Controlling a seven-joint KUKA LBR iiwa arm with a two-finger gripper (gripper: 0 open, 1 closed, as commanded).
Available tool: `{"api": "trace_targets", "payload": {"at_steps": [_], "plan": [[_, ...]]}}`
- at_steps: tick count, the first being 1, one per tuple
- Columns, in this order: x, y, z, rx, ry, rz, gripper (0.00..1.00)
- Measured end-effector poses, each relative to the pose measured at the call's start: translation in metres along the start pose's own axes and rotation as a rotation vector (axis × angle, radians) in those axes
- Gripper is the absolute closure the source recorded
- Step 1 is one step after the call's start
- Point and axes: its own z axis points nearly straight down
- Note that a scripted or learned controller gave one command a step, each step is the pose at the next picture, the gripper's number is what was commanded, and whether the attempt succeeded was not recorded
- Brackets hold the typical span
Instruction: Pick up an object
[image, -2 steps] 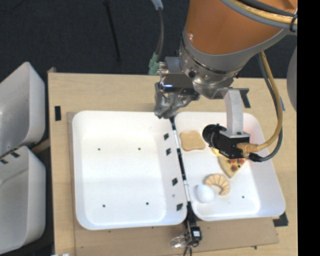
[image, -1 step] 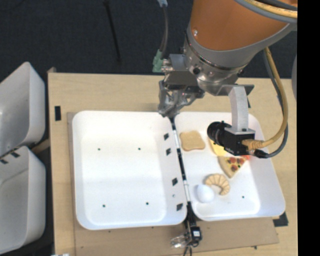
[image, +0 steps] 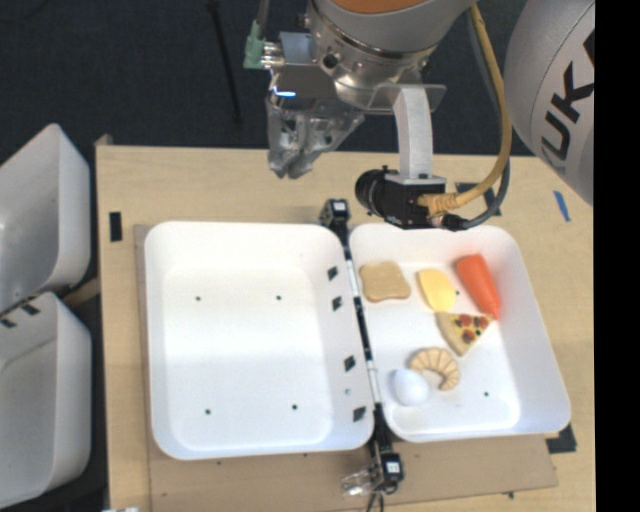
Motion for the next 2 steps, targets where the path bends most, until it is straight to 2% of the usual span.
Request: {"api": "trace_targets", "payload": {"at_steps": [1, 2], "plan": [[0.0129, -0.0266, 0.0005, 0.005, -0.001, 0.0, 1.0], [0.0119, -0.0217, 0.0007, 0.003, -0.002, 0.004, 1.0]]}}
